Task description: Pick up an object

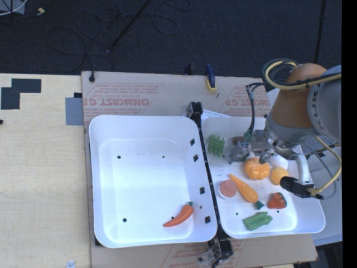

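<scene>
My gripper [245, 151] hangs low over the back of the right bin [312, 223], just up and left of an orange bell pepper [256, 170]. A ridged green vegetable [216, 145] lies to the gripper's left. In front of the pepper lie a carrot [244, 188] and a pink round slice [227, 189]. A yellow-orange fruit [278, 175], a red piece [276, 200] and a green pea pod [257, 221] also sit in this bin. An orange-red chili [179, 215] lies alone in the left bin [111, 149].
The two bins meet at a black-clipped divider [202, 166]. The arm's grey and orange body [301, 108] and its cables [329, 175] overhang the right bin's right side. Cardboard [145, 96] lies under both bins.
</scene>
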Controlling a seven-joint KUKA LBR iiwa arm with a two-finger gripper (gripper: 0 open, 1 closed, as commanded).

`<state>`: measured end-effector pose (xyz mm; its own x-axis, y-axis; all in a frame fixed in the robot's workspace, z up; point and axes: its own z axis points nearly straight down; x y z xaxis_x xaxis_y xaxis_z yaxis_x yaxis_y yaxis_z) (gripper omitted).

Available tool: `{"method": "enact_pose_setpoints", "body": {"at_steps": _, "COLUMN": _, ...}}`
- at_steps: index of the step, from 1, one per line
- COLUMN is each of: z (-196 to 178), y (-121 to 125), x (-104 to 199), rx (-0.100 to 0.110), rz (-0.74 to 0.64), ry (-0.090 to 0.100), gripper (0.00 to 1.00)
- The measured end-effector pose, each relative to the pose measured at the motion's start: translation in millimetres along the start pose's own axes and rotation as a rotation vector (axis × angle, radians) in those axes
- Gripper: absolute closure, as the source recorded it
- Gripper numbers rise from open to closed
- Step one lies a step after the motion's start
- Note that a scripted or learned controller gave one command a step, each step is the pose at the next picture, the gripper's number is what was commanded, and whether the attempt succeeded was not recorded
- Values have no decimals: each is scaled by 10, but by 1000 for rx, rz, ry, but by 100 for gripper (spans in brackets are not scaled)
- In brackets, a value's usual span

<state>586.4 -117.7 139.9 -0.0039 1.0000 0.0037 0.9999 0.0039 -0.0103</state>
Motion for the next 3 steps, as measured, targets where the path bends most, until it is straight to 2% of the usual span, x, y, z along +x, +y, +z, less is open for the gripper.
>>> {"method": "enact_pose_setpoints", "body": {"at_steps": 1, "z": 517, "y": 589, "x": 84, "rx": -11, "rz": 1, "ry": -1, "gripper": 0}}
{"method": "enact_pose_setpoints", "body": {"at_steps": 2, "z": 349, "y": 600, "x": 72, "rx": -19, "rz": 1, "ry": -3, "gripper": 100}}
{"method": "enact_pose_setpoints", "body": {"at_steps": 3, "z": 463, "y": 316, "x": 243, "rx": -24, "rz": 7, "ry": -8, "gripper": 100}}
